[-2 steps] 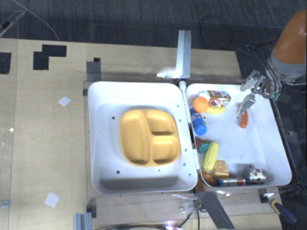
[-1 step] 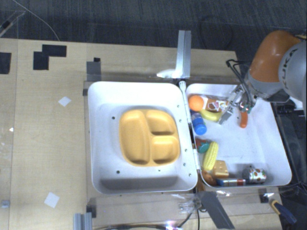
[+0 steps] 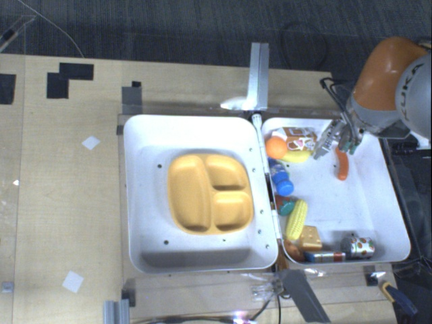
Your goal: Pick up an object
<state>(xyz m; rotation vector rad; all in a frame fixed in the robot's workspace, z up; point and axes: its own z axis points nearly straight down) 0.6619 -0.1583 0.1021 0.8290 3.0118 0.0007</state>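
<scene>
2 bins; jaws [image 3: 335, 142] over right bin [image 3: 378, 211], whether spread I cannot tell.

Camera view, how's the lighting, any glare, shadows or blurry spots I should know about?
Camera view: even, soft light overall; a bright glare spot on the metal post at the bins' far edge; a grey shadow along the left bin near wall; the yellow tray is sharp, but the hand and small toys look soft and hard to resolve.

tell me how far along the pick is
Done: the gripper has reached the right bin, near the orange carrot-like piece. In hand: nothing visibly held. Left: grasping and lifting one item; the corn cob and can lie in the bin.
</scene>
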